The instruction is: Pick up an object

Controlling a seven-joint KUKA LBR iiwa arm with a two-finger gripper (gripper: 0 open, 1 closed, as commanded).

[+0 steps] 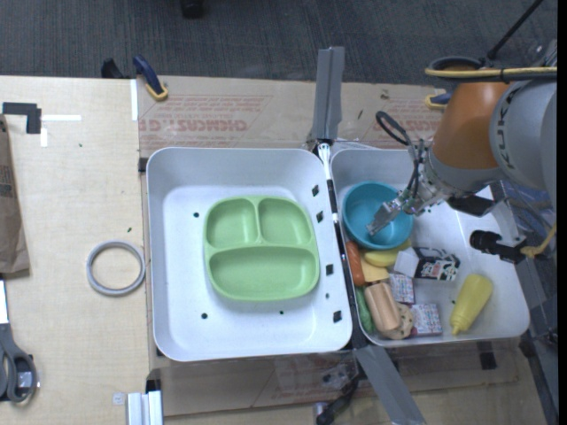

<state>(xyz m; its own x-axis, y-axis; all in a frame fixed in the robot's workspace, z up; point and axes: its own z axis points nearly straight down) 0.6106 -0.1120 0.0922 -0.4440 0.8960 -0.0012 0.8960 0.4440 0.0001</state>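
Note:
The right bin (496,326) holds a blue bowl (361,209) at its near-left corner. Below the bowl lie a yellow banana-like piece (381,258), an orange carrot (354,262), a tan bread roll (384,308), several small packets (425,319) and a black-and-white box (436,266). A yellow bottle (470,302) lies toward the right. My gripper (384,219) reaches down from the arm's orange band (468,127) into the blue bowl, its tip over the bowl's right half. Nothing visibly hangs from it.
The left bin (168,264) carries a green divided plate (261,248). On the bench to the left lie a grey ring (116,266), a brown bag (11,211) and scissors (16,372). A blue clamp (151,76) sits at the back.

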